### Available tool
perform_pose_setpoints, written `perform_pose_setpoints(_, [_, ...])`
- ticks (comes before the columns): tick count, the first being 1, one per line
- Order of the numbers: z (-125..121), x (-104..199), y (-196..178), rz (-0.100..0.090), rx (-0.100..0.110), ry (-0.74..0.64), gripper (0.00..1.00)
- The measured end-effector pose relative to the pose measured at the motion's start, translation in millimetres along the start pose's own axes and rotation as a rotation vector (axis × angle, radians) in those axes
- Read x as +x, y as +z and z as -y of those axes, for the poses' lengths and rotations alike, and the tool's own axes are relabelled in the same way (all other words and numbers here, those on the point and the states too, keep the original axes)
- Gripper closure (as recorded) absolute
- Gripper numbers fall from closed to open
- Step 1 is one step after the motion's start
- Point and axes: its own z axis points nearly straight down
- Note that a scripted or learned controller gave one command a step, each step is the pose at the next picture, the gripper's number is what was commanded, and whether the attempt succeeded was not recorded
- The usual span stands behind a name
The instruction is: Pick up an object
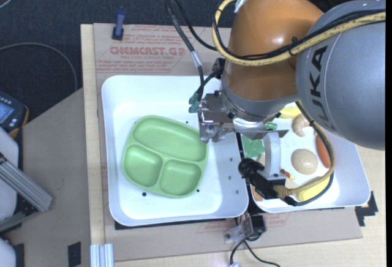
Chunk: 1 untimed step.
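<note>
- Camera view: the arm is reaching in from the right and hanging over the seam between the two bins, with its orange wrist band covering much of the right bin.
- The gripper is sitting low at the right-hand side of the left bin; whether it is open or closed cannot be told, as the wrist body is masking it.
- A green divided tray is lying flat in the left bin, just left of and below the gripper, its near edge apparently touching or just beside the tool. Its long axis is running from upper right to lower left.
- In the right bin a pale egg-shaped object, a banana and a green item are lying partly under the arm.
- Judgement: the tray is the nearest candidate, and nothing is seen being held.
</note>
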Motion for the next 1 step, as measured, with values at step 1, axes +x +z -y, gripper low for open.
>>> perform_pose_setpoints(1, [-31.2,-64.0,86.8,0.003,-0.001,0.012,1.00])
